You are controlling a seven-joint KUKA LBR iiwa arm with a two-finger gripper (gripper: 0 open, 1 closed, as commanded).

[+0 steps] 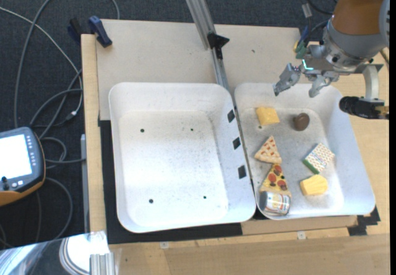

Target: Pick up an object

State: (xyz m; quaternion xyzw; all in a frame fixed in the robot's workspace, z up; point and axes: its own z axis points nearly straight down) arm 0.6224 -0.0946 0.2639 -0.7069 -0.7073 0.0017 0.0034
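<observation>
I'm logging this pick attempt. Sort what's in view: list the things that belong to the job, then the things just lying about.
Job:
- tool, open, above the right bin's far end
- right bin
- yellow block
- brown ball
- two pizza slices
- patterned block
- yellow wedge
- can

Lying about:
- left bin
- blue clamp
- handheld pendant
- cables

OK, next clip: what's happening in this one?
A single robot arm reaches in from the right, its gripper hanging with jaws open and nothing between them over the back of the right bin. That bin holds a yellow block, a small brown ball, two pizza slices, a patterned block, another yellow piece and a can. Nothing is picked up yet.
</observation>
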